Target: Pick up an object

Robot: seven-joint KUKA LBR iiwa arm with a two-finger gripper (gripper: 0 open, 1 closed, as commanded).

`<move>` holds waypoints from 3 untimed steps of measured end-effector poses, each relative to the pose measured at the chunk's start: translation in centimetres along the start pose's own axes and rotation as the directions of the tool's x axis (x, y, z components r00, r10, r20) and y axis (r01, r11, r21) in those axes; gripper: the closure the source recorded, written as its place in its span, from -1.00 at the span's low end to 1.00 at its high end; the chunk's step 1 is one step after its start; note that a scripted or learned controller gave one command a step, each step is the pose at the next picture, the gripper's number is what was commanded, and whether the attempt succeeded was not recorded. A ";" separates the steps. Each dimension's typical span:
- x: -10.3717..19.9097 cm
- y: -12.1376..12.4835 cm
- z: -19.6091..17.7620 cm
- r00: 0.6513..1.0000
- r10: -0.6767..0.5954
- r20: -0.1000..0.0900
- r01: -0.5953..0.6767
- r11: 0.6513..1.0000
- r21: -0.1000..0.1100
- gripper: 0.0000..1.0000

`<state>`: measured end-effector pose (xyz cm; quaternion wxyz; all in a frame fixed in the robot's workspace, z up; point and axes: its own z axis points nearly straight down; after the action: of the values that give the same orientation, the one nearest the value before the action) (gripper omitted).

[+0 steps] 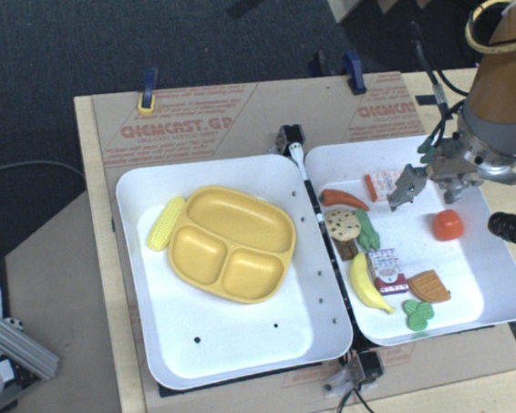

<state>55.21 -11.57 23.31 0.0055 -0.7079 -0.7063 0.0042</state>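
A: Since the arm comes in from the right of the frame, where does the gripper (428,185) sit?

B: Over the upper part of the right bin (497,300). Two grey fingers hang from the wrist, spread apart, one toward the left at about the height of the small packet (382,182), the other nearer the wrist. Nothing is between them.

A: So what is nearest to grab?

B: The red tomato (447,224). It lies just below the gripper in the frame, a little right of midway between the fingers, alone on bare bin floor. It is round, so no long axis dictates how the fingers must turn.

A: And the rest?

B: Crowded along the bin's left wall: a hot dog (343,198) lying left to right, a cookie (342,227), a green pickle (368,232), then a banana (367,283) running up and down the frame beside a small carton (387,268). Toward the lower edge, a toast slice (429,287) and a green piece (418,314).

A: The left bin (217,343)?

B: A yellow divided plate (232,243) with a corn cob (165,223) touching its upper-left rim, well away from the gripper.

A: Your call?

B: I judge the tomato the likely target: a short shift toward the frame's bottom, then straight down. Being round, it may roll away.
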 end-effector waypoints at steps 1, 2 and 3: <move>0.0 0.2 -0.7 1.000 -0.003 0.001 0.003 1.000 -0.014 -1.00; 0.7 0.4 3.8 1.000 -0.002 0.000 0.002 1.000 -0.008 -1.00; 0.6 0.7 8.1 1.000 -0.002 0.001 0.002 1.000 -0.009 -1.00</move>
<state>55.82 -10.92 15.25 0.0021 -0.7072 -0.7070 0.0012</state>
